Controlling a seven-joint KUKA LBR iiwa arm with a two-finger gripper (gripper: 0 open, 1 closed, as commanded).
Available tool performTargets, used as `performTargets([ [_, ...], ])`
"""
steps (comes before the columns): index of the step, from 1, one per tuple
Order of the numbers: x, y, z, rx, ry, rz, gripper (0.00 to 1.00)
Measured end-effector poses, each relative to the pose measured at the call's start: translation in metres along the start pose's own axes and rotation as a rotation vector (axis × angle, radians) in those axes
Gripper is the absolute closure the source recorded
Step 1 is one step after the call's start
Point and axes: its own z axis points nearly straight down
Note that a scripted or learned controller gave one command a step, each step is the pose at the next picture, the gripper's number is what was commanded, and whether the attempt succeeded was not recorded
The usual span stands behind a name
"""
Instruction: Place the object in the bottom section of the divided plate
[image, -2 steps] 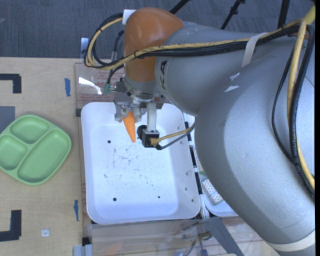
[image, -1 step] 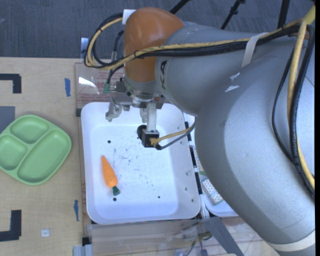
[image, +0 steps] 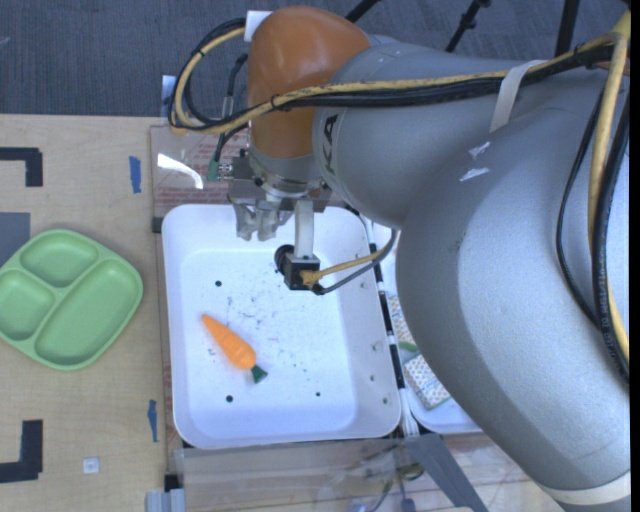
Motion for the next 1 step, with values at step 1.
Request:
performTargets([
  [1,-0.0074,-0.061,0.104,0.009,-0.001,0.239,1.0],
])
